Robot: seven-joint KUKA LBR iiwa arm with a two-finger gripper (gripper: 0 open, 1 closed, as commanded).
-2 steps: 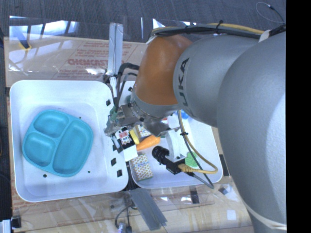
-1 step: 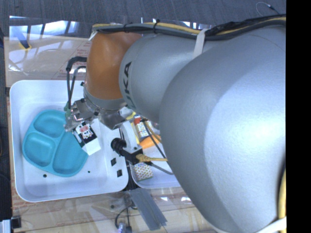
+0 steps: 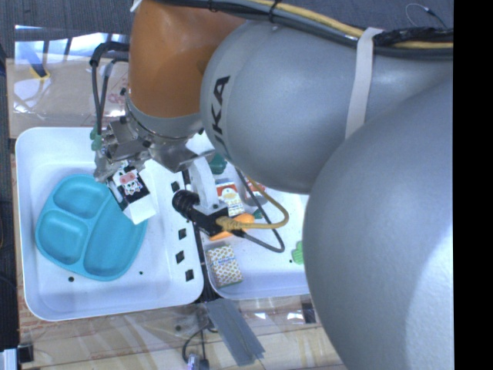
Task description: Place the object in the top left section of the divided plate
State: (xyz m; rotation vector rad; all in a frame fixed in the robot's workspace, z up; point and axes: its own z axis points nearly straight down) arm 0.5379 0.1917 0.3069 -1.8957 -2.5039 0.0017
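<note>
Blue divided plate (image 3: 87,233) lies in left bin (image 3: 46,299). Gripper (image 3: 115,164) hangs just above plate's upper right edge, with the arm (image 3: 308,114) covering much of the right bin (image 3: 262,284). Can't tell jaw state, or which object is the task's. Small patterned packet (image 3: 223,267) and orange piece (image 3: 239,222) lie in right bin beside the divider.
</note>
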